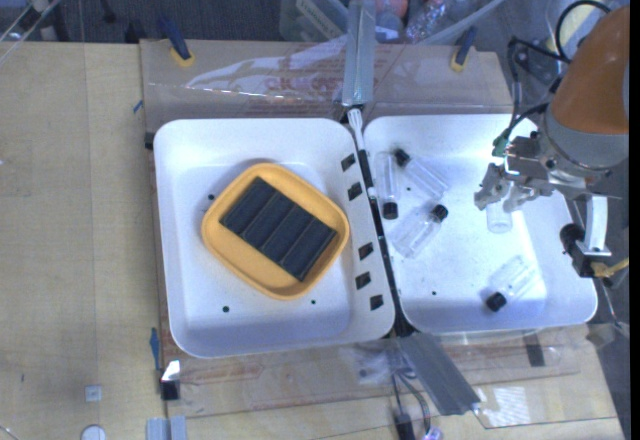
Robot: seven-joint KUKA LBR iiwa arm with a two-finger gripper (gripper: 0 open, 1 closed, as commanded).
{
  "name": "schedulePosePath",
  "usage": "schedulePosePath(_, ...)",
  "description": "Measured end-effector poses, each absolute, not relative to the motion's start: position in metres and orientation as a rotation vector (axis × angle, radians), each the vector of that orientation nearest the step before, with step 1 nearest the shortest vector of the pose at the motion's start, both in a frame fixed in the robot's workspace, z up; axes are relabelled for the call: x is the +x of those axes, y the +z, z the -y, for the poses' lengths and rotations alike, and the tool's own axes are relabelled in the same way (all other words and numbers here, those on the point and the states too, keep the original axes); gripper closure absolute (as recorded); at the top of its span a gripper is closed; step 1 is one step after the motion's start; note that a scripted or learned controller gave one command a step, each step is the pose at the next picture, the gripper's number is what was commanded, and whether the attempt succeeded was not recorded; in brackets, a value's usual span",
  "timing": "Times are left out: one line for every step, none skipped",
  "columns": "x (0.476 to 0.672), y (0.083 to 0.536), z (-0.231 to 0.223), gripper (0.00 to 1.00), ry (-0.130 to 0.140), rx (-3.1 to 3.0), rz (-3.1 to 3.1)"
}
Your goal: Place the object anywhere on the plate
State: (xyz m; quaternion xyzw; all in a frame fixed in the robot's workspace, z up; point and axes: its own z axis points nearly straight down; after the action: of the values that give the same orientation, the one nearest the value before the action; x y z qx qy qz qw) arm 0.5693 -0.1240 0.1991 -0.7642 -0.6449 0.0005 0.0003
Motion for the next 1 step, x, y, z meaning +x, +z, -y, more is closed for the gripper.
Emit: schedulePosePath(0.5548, 0.1837, 0.0805, 1.00, 0.004, -2.199, 2.236)
